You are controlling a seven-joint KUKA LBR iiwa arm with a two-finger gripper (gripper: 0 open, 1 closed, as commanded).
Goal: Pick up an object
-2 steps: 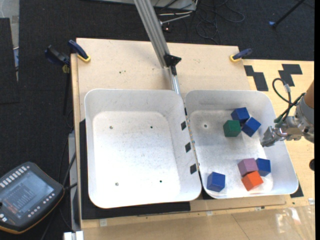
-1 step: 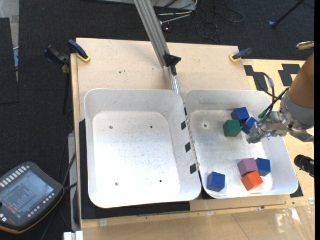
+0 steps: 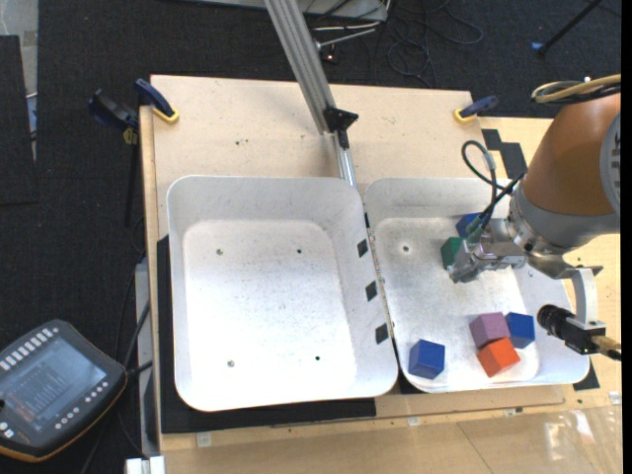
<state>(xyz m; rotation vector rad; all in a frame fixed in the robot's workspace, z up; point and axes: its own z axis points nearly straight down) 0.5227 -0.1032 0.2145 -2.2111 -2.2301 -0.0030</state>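
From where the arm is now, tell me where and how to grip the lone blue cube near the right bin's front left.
Grip the blue cube across two opposite flat side faces, coming straight down from above. It sits apart from the other blocks, but close to the right bin's left wall, so probably set the fingers along that wall.

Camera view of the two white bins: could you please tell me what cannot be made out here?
- Gripper: finger state too small and blurred in the camera view.
- Small green object: partly covered by the gripper; contact unclear.
- Small blue cube: partly hidden behind the mauve cube.
- Grey arm with orange band: cut off by the right edge.
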